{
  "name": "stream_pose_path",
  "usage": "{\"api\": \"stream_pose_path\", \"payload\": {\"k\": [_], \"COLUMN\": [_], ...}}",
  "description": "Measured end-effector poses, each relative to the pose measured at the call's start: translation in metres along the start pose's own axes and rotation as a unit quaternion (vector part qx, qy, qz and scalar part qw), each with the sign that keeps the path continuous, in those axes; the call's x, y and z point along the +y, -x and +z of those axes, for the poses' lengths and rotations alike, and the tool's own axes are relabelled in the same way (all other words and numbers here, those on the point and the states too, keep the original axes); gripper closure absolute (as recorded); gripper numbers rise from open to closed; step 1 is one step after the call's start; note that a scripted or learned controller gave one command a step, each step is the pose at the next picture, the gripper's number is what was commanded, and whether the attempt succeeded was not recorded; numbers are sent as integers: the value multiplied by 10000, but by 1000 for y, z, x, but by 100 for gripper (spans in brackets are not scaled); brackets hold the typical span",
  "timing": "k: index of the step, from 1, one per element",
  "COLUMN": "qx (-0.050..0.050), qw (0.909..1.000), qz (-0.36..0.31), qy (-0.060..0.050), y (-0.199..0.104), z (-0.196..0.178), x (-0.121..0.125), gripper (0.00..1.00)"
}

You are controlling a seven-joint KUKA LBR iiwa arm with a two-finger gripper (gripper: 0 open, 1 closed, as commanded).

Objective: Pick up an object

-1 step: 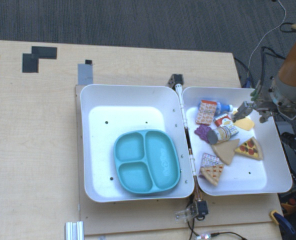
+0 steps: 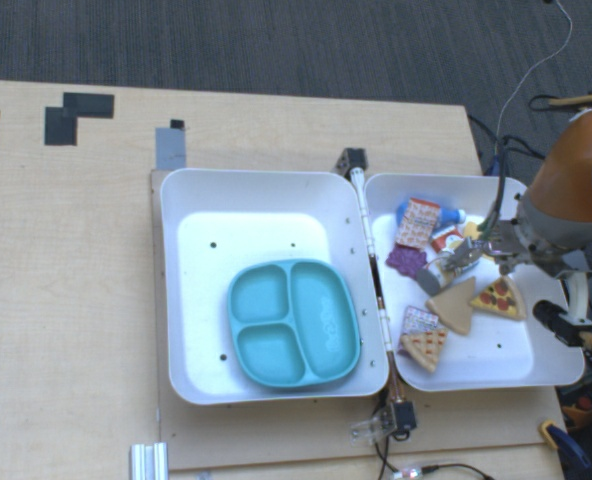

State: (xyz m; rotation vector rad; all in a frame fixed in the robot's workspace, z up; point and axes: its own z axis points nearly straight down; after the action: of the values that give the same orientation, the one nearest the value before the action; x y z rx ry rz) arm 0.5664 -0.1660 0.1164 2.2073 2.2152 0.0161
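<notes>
A divided plate (image 2: 294, 322) lies in the left bin (image 2: 191, 193); toy food pieces (image 2: 454, 306) crowd the right bin (image 2: 541, 368).

You have a blue divided plate (image 2: 294, 322) lying in the left bin (image 2: 191, 203), toward its near right corner. The bench (image 2: 66, 298) carries dark tape patches (image 2: 76, 116) at its far left, and grey carpet (image 2: 276, 28) lies beyond it.
</notes>
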Motion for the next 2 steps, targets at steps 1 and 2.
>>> {"api": "stream_pose_path", "payload": {"k": [1,2], "qx": [4,1], "qw": [10000,10000], "qz": [5,10], "qy": [15,23], "y": [-17,-24], "z": [5,6], "x": [-18,-24], "gripper": [0,0]}}
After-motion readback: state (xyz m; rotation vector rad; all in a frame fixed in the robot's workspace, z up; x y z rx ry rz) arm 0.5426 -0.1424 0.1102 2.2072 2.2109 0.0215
